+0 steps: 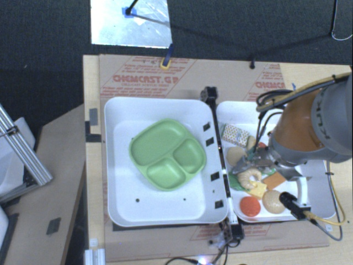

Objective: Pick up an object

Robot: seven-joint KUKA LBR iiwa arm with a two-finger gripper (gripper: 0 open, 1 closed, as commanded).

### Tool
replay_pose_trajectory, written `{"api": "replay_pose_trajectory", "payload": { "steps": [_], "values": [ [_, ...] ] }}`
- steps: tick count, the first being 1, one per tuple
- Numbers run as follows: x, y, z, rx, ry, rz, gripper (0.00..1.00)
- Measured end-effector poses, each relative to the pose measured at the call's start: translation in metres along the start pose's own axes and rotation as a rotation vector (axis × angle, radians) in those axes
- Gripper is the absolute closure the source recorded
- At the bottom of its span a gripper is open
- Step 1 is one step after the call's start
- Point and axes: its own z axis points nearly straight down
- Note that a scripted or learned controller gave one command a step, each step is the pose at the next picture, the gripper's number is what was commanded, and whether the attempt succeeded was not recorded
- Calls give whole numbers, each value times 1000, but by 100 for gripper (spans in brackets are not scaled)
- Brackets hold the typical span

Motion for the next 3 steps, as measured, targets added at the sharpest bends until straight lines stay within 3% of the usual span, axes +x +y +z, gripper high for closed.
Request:
{"api": "replay_pose_trajectory", "payload": {
  "steps": [1, 3],
  "values": [
    [-2, 2, -13, -7, -4, 0, 100],
    [-5, -3, -107, 0, -1, -2, 100]
  ]
}}
